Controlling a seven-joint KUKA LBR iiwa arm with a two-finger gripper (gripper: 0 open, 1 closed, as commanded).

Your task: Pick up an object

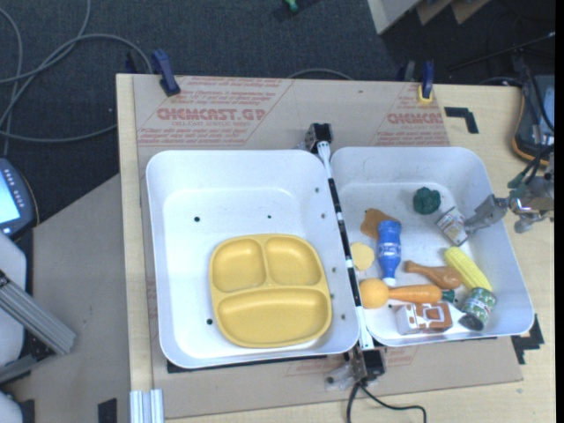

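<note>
The right bin point(493, 183) holds a scatter of small items. A dark green lump point(426, 200) lies near its back wall. A small silver can point(451, 225) rests by the right wall. A blue bottle point(389, 247) stands out in the middle, with a yellow corn cob point(467, 270), a brown sausage shape point(432, 274), an orange fruit point(374, 293) and a carrot point(421, 293) toward the front. My gripper point(489, 211) reaches in over the bin's right rim, just right of the silver can, with nothing seen in its grasp.
The left bin point(176, 192) carries a yellow divided tray point(269, 287). A green-labelled can point(478, 305) and a white and brown box point(423, 318) crowd the right bin's front corner. Blue clamps point(164, 69) hold the cardboard at the bench's back edge.
</note>
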